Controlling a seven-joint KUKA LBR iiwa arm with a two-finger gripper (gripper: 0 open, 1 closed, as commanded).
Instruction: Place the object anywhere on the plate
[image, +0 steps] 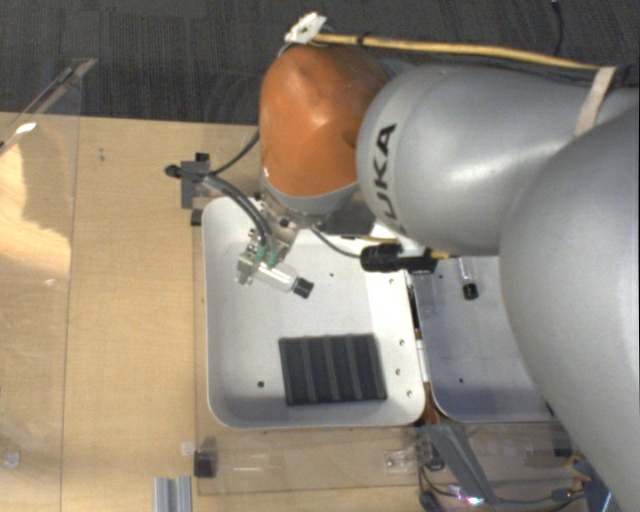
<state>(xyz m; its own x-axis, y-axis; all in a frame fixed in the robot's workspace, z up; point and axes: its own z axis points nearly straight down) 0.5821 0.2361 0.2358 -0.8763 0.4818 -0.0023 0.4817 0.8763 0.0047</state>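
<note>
The dark ribbed plate (332, 369) lies flat in the near part of the left bin (225, 330). A small pale cylinder with a black end (290, 284) sits in the upper middle of that bin, behind the plate. My gripper (260, 260) hangs below the orange wrist band, over the bin's far left part, with its tip right beside the cylinder's pale end. Whether the cylinder is held or just lying on the bin floor is unclear from this angle.
The grey arm covers most of the right bin (480, 385) and the upper right of the view. A black cable (225, 190) loops from the wrist to a small mount at the left bin's far corner. The wooden bench (100, 300) extends to the left.
</note>
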